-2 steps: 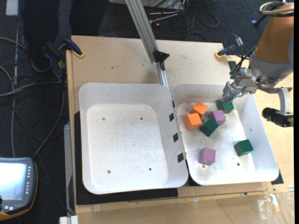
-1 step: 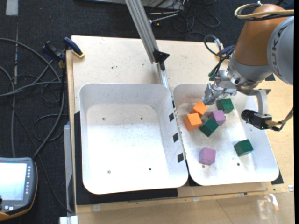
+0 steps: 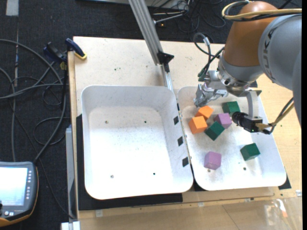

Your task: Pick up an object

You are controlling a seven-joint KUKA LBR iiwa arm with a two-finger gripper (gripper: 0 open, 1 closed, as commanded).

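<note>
Blocks lie scattered in the right bin [image 3: 268, 174], right of the frame's centre. Two orange blocks sit at the upper left of the group: one [image 3: 205, 112] just below the gripper, the other [image 3: 197, 124] touching it at its lower left, near the bin's left wall. A purple block [image 3: 224, 120] sits to their right, touching a dark green block [image 3: 214, 130] at its lower left. Another green block [image 3: 230, 108] lies above the purple one, close to the arm's wrist. Farther toward the lower right, a green block [image 3: 250, 151] sits apart from the rest, and a second purple block [image 3: 212, 160] rests alone lower down, in the middle of the bin.

Over the bin's upper left part hangs the gripper [image 3: 205, 96], its metal end pointing down just above the upper orange block; nothing can be seen between its tips, and whether they are spread or closed cannot be told. The grey arm [image 3: 283, 37] with its orange band [image 3: 244, 32] reaches in from the upper right.

Left of this, the left bin [image 3: 91, 104] fills the frame's centre, on the pale worktop [image 3: 120, 61]. An aluminium strut [image 3: 146, 25] slants down from the top to the bins' shared edge.
</note>
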